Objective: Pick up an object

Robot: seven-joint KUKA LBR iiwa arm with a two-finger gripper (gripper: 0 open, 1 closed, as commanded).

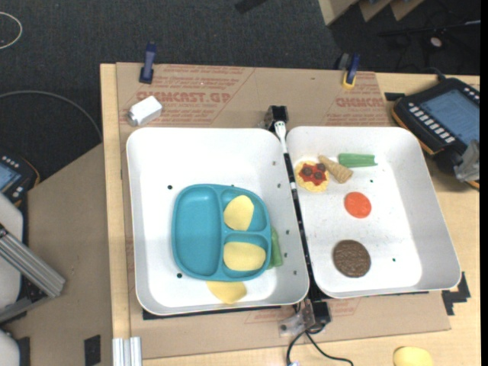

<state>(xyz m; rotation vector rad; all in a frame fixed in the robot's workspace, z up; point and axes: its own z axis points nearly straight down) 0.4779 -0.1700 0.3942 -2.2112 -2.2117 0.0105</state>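
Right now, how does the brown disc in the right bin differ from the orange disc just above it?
The brown disc is dark and speckled; the orange disc is bright and plain. The brown disc looks wider than the orange disc. The brown disc lies nearer the front edge of the right bin, while the orange disc sits nearer the bin's middle, below the green piece. Both are round, lie flat and touch nothing else.

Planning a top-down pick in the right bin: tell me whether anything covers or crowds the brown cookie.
Nothing visible does. The brown cookie lies flat on the right bin floor with bare white around it. Its nearest neighbour, the red disc, sits apart from it toward the back.
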